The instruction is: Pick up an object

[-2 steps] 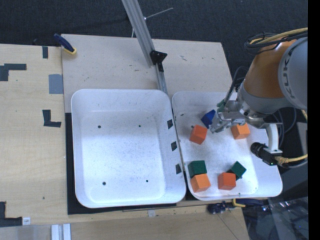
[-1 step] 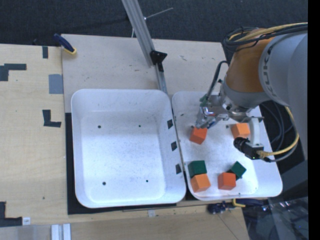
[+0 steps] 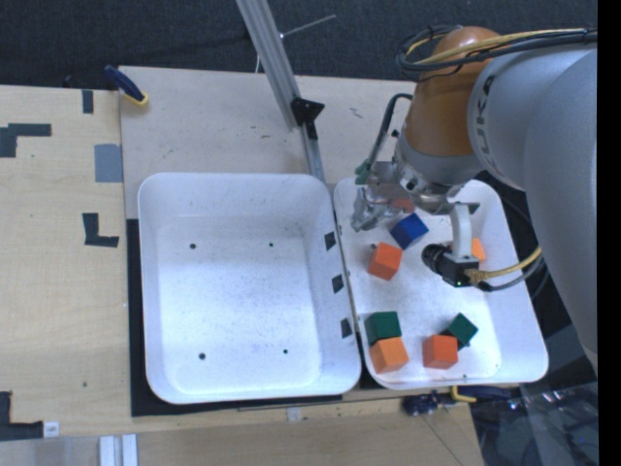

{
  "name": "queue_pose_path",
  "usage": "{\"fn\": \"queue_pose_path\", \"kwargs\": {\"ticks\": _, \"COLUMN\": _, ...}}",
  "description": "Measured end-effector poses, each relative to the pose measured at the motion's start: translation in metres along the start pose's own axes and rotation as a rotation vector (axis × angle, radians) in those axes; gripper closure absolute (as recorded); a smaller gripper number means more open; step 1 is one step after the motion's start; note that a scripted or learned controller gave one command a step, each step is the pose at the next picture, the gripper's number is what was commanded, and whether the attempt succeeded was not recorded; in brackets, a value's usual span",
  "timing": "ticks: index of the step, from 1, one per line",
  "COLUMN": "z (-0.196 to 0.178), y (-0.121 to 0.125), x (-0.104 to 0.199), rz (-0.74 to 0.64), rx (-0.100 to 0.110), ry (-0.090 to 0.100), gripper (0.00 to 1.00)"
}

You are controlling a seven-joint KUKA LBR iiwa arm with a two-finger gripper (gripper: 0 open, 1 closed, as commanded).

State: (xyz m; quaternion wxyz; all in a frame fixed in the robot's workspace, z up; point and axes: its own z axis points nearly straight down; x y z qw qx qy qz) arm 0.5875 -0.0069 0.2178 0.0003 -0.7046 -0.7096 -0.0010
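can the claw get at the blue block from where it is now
Probably yes. The claw hangs over the right bin, just left of the blue block. The block's top is uncovered, and the nearest orange block sits apart from it, so only a short sideways shift seems needed.

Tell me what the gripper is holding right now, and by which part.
Cannot be told: the gripper hangs over the right bin beside the blue block, with no block visibly held.

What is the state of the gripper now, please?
Gripper: over the right bin, near the blue cube; open or shut cannot be told.
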Motion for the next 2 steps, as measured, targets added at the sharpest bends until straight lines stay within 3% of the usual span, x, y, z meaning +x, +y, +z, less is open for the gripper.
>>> {"fn": "queue_pose_path", "kwargs": {"ticks": 1, "z": -0.003, "y": 0.026, "x": 0.041, "rz": 0.001, "rx": 0.001, "ry": 0.000, "gripper": 1.00}}
{"fn": "queue_pose_path", "kwargs": {"ticks": 2, "z": -0.010, "y": 0.034, "x": 0.090, "rz": 0.000, "rx": 0.002, "ry": 0.000, "gripper": 1.00}}
